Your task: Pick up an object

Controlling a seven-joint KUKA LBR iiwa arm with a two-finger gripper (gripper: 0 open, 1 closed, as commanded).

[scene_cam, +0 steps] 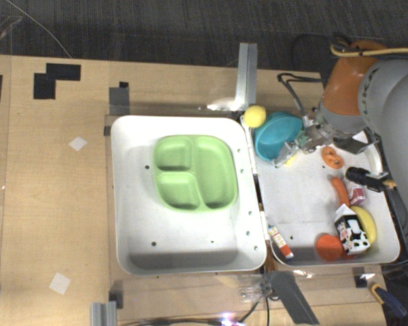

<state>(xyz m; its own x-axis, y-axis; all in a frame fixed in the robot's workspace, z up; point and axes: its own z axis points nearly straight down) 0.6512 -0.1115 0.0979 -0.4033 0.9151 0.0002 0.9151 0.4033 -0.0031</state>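
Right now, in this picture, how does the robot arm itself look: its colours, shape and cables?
The arm is bulky and rounded, with a smooth light grey shell. Above the wrist sits an orange band. A thin black cable loops beside it, and a yellowish one curves over the top. The gripper is a small metallic part, too blurred to describe further.

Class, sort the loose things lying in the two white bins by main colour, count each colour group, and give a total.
Green: 1, divided tray
Blue: 1, bowl
Yellow: 2, ball, banana
Orange or red: 4, ring, carrot, round fruit, marker
Black and white: 1, cow-print carton
Total: 9
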